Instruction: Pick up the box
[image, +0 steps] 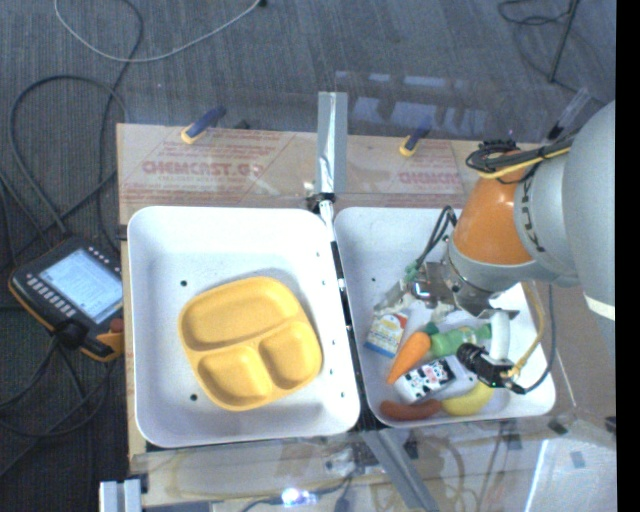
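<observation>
At the near edge of the right bin (352, 330) lie a red sausage-shaped toy (410, 409) and a yellow lemon-like piece (468, 400), with a patterned black-and-white packet (434, 377) and an orange carrot (410, 354) just behind them. The small white and blue box (386, 333) lies just left of the carrot, near the bin's left wall. Above it the gripper (432, 287) hangs under the orange band; whether it is open or closed cannot be told, and the yellow divided tray (250, 342) sits in the left bin (150, 300).
</observation>
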